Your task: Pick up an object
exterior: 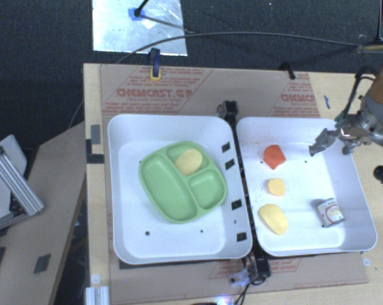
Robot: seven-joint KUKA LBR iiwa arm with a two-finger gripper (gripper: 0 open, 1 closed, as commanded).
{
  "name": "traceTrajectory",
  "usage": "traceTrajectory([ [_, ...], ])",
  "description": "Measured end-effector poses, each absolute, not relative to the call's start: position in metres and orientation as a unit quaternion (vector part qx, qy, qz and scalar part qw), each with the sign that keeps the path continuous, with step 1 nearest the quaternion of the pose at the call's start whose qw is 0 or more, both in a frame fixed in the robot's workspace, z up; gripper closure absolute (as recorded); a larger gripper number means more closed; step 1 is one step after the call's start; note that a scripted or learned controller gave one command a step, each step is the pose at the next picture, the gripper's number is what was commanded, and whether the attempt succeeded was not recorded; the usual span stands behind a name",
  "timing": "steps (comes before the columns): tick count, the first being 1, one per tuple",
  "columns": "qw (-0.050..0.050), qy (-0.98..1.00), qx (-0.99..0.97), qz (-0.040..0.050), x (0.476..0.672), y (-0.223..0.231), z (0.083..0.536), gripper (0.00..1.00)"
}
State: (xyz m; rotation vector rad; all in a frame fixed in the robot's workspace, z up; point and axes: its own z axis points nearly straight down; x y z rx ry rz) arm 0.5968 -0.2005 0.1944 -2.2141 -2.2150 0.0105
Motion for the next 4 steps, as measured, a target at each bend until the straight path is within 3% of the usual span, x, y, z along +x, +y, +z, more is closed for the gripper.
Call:
traceTrajectory([
  [1, -0.001, -0.708, -0.706, -0.0003, 0.600, -0.200, 0.203, 0.00],
  [3, -0.001, -0.710, -0.705, -0.0004, 0.616, -0.200, 0.099, 0.00],
  [4, -0.001, -0.710, -0.704, -0.0002, 0.617, -0.199, 0.085, 0.00],
])
